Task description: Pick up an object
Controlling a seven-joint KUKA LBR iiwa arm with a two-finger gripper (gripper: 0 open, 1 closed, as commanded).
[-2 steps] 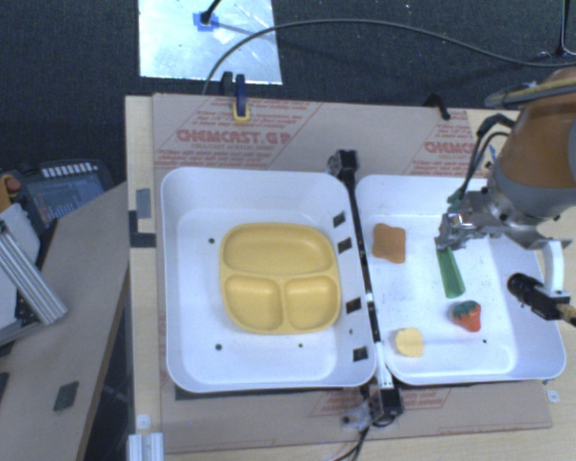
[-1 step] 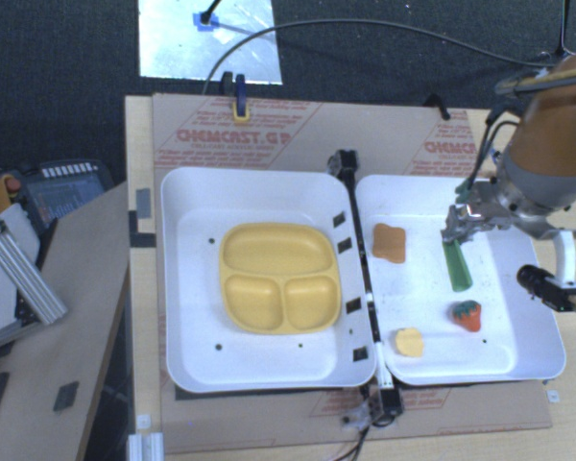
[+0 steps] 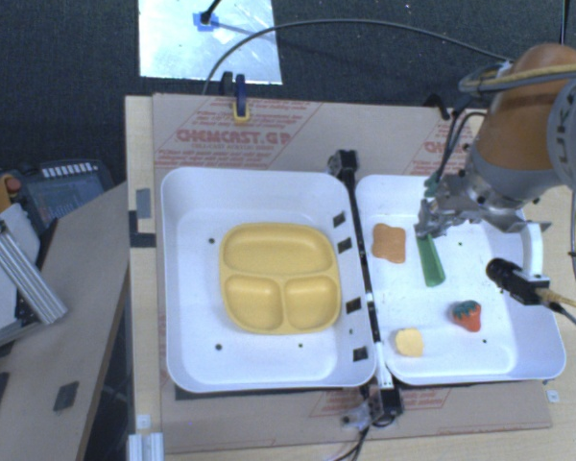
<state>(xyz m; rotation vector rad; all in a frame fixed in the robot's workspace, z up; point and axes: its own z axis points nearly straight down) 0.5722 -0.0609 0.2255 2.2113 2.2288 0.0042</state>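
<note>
I am hovering my hand (image 3: 432, 225) over the right bin (image 3: 533, 353), touching the upper end of the green stick (image 3: 430, 260), whose long axis is running down-frame from me; my grip width I cannot tell.

A robotics lab. An industrial arm (image 3: 533, 133) reaches over two white bins (image 3: 187, 286) fixed on cardboard sheeting (image 3: 298, 133), with loose cables (image 3: 365, 32), a teach pendant (image 3: 62, 190) and aluminium framing (image 3: 19, 267) beside the table (image 3: 77, 286).
</note>
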